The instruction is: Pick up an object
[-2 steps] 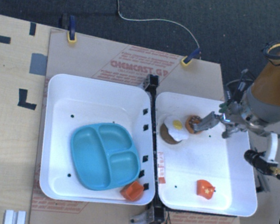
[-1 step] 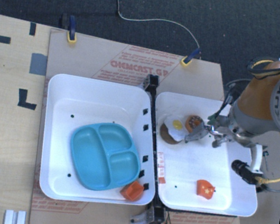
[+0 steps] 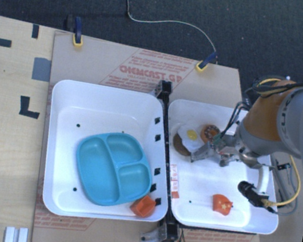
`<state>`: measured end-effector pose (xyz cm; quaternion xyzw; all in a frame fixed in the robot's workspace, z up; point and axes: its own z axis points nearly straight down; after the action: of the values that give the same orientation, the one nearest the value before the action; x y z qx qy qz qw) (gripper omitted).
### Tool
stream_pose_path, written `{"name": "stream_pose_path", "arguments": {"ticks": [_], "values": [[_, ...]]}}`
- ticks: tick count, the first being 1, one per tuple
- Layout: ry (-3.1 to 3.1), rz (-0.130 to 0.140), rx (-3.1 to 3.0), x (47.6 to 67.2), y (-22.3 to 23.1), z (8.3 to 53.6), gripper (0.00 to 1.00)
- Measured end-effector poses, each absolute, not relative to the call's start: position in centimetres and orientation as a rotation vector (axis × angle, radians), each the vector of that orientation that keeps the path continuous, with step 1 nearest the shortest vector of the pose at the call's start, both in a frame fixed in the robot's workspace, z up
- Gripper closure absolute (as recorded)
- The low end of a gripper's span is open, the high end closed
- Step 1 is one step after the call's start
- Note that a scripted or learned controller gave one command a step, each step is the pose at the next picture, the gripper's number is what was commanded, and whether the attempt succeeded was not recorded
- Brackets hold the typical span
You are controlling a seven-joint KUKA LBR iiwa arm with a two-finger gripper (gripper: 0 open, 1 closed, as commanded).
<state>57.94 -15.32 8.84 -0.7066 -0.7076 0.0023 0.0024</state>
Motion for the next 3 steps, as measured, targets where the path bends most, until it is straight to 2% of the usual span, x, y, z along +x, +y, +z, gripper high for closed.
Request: {"name": "stream_pose_path", "arguments": {"ticks": [1,2,3], "values": [[-2.223,0.004,-2.217,58.1,-15.3,10.1,1.0],[-2.226,-0.004,-2.222,57.7,-15.0,16.3,1.0],[-2.229,-0.005,-2.222,58.2,-14.4,22.5,1.0]]}}
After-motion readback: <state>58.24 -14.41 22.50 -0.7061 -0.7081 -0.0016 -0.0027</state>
